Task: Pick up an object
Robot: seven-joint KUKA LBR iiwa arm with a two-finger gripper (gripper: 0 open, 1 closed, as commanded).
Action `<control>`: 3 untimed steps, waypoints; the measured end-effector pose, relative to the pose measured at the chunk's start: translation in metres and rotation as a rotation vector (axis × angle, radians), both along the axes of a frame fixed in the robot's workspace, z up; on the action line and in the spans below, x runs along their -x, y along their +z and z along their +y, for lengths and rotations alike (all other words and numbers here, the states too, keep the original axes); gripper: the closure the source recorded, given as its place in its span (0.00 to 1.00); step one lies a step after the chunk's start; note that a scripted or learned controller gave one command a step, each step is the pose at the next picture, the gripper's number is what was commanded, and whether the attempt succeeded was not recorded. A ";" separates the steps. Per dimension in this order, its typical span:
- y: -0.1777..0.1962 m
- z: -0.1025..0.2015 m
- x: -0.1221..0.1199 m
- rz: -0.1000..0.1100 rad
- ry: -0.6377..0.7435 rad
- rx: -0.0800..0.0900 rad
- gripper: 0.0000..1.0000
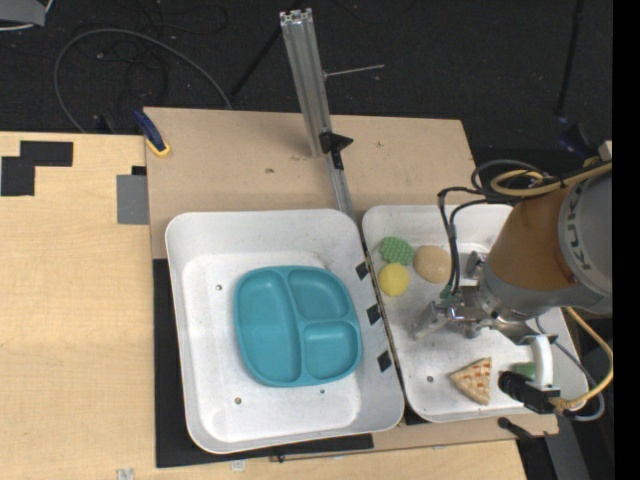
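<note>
The bench (300, 158) is the biggest thing here, a tan board with a paler wooden panel (70, 298) butted against its left side. On it sit two shallow white bins side by side. The left bin (200, 388) is the larger one, and a teal plate (296, 325) with three compartments lies flat near its middle. The right bin (425, 393) is touching the left one along their shared edge, where a few small black clips show.

The arm (545, 253) comes in from the right, its orange band hanging over the right bin's upper right part. A metal post (312, 98) rises at a slant from the bench behind the bins.

The gripper (455, 318) is low over the middle of the right bin; I cannot tell from this angle whether it is released or clenched, and nothing can be seen between its tips.

The loose things all lie in the right bin. A tan ball (433, 263) sits near the upper middle, just above the gripper. A green bumpy piece (396, 250) lies to its left, and a yellow ball (393, 280) sits right below that, near the bin's left wall. A pizza slice (473, 379) lies near the bin's lower edge, below the gripper and apart from it
</note>
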State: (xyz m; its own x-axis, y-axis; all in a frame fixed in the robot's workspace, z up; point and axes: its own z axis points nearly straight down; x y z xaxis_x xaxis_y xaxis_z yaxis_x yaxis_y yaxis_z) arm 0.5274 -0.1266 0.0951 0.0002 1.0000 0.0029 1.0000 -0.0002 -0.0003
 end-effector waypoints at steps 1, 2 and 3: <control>0.011 0.003 -0.003 -0.008 -0.003 -0.008 1.00; 0.072 -0.003 -0.001 -0.002 0.000 0.004 1.00; 0.135 0.000 -0.002 -0.004 0.001 0.004 1.00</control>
State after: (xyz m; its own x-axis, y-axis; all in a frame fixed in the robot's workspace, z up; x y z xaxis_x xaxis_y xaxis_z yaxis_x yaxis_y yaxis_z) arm 0.5294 -0.1268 0.2299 -0.0013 1.0000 -0.0007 1.0000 0.0013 0.0039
